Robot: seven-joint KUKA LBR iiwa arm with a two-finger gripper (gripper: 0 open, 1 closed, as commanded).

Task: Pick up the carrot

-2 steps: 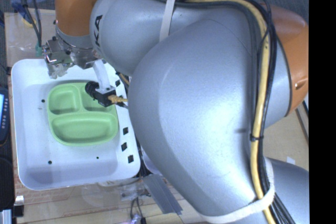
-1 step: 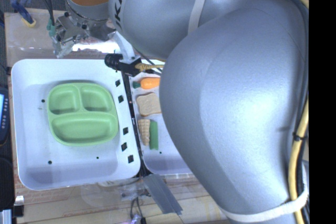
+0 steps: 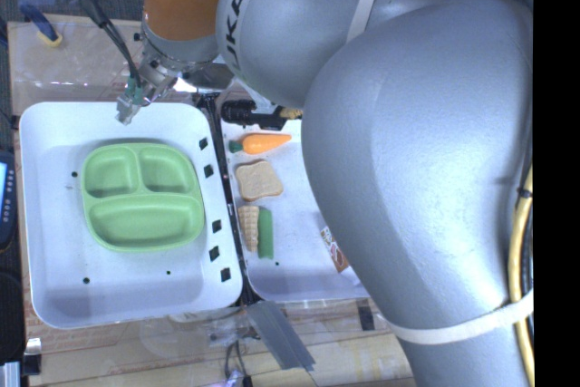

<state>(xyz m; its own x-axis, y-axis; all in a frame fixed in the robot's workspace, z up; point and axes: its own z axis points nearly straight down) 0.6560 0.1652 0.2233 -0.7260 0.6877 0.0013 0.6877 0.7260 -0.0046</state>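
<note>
— Bins sat side by side on the tabletop; what was in the left bin (image 3: 41, 195)?

— A green divided plate (image 3: 142, 197). The gripper (image 3: 130, 107) hung over that bin's upper rim, above the plate. Whether it was open or closed could not be told; it carried nothing that I could see.

— And the carrot?

— The carrot (image 3: 264, 142) lay in the right bin (image 3: 294, 281), near its top end, just right of the wall between the bins, leaf end to the left. Below it sat a slice of bread (image 3: 259, 181), then a corn cob (image 3: 255, 228). The arm (image 3: 408, 131) covered much of that bin.

— How should the pick be done well?

— My judgement: cross the divider, come down across the carrot's middle, and stay clear of the bread close beneath it.

— Any writing?

— Letters reading "KA" (image 3: 236, 18) on the arm's grey shell, part of the maker's name. A small packet (image 3: 333, 248) further right had print too small to read.
</note>
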